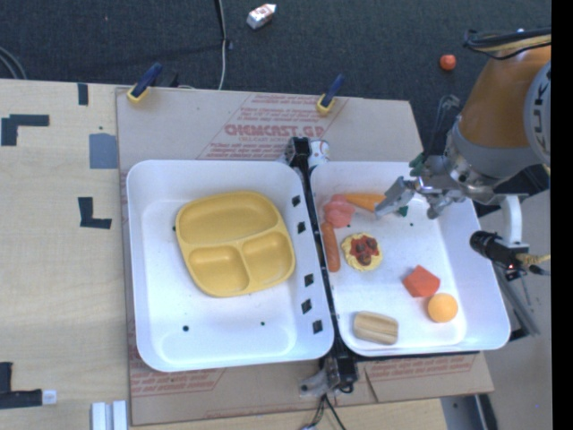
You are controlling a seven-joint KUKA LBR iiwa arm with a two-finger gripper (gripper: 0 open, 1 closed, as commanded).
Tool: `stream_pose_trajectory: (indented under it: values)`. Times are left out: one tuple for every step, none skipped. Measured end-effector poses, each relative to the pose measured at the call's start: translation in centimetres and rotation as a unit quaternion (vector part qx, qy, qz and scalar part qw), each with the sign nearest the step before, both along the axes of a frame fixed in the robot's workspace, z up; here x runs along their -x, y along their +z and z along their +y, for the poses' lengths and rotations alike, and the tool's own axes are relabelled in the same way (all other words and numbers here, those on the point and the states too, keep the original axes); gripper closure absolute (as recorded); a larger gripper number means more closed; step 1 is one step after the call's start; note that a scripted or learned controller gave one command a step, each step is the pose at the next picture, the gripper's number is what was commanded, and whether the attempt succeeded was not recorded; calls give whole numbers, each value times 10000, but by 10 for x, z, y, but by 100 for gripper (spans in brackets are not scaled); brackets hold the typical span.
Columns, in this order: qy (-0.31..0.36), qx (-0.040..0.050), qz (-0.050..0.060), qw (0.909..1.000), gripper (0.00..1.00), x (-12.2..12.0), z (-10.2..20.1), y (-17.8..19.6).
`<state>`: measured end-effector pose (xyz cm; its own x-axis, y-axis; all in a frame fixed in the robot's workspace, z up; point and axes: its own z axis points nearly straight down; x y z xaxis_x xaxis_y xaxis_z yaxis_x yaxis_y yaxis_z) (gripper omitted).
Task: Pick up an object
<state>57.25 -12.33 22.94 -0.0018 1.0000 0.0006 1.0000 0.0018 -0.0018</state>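
Nearest the camera, in the right bin (479, 330), lies a tan bread roll (375, 327) close to the near wall; just beyond it to the right sit an orange ball (442, 307) and a red-orange block (421, 281), close together but apparently not touching; farther in, near the divider, a small round pizza piece (363, 251) lies just beside a long sausage (332, 245), with a pink piece (338, 211) and an orange carrot-like piece (363, 202) at the far end; the left bin (143, 240) holds a yellow compartment tray (235, 242), slightly skewed.

The gripper (417, 197) hangs over the far part of the right bin, to the right of the carrot-like piece, its two fingers spread wide with nothing between them; the arm (501, 119) reaches in from the right.

No target is yet settled; the carrot-like piece lies nearest the fingers and is judged the likeliest candidate.

Risks, as judged from this layout: the carrot-like piece lies close to the pink piece, so a descent may catch both or nudge one aside; it is low and tapered, so closing fingers may slip off it; a descent close to the far wall may strike the rim; the ball, if chosen, may roll away on contact.
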Motion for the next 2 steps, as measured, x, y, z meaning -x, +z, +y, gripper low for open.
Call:
stream_pose_trajectory:
  values:
    - [-6,13,23,10000,0,-9,12,-146]
    - [-3,12,-58,10000,100,-14,11,-123]
